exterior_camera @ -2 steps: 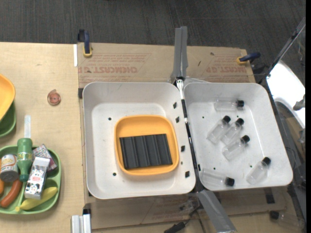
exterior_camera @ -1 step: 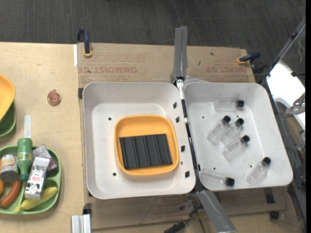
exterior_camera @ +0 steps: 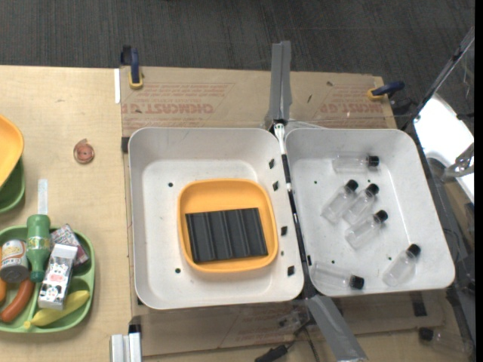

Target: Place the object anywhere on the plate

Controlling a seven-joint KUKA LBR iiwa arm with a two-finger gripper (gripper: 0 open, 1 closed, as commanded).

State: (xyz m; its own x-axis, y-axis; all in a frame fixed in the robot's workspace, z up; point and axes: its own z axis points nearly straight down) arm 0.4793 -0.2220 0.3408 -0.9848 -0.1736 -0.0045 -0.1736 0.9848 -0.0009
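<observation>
Frontmost vial (exterior_camera: 341, 278), clear with black cap, lies on its side by the near wall of the right bin (exterior_camera: 423, 173), with five more like it scattered flat across that bin's floor, all apart from the yellow plate (exterior_camera: 226, 190). That plate sits mid left bin (exterior_camera: 151, 202) and carries a dark ridged block (exterior_camera: 226, 232); claw state: cannot tell. Cardboard (exterior_camera: 196, 100) lies under both bins, and left on the tabletop (exterior_camera: 68, 111) are a green tray of toy food (exterior_camera: 78, 306) and a small pink disc (exterior_camera: 84, 152).
</observation>
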